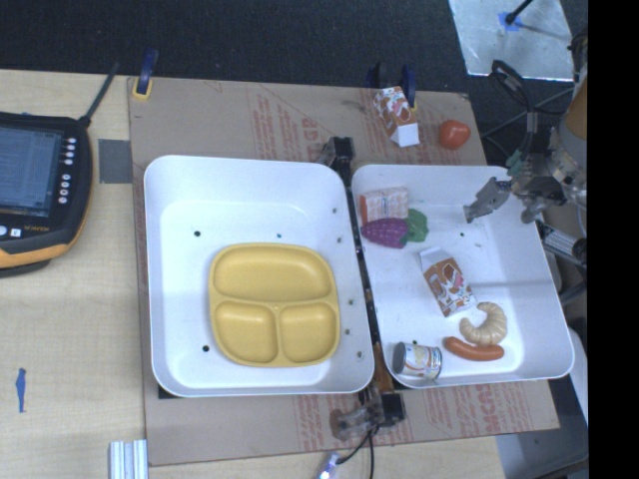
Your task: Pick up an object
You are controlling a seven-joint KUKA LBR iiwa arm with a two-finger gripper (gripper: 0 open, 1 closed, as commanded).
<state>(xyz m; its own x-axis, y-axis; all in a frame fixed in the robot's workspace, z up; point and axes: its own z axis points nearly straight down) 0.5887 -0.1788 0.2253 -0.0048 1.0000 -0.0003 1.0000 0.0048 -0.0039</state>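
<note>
Grey pincer (486, 203): over right bin (519, 267), upper right; grip state cannot be told. Nearest item: snack packet (447, 281), mid-bin, down-left of it, long axis running upper-left to lower-right.

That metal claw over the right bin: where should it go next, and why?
Probably down and left toward the purple grape bunch. The end effector hangs over bare floor of the right white bin with nothing between its fingers, and the items lie left and below it.

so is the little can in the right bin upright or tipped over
Tipped over: the can lies on its side at the right bin's near-left corner, one round end showing.
</note>
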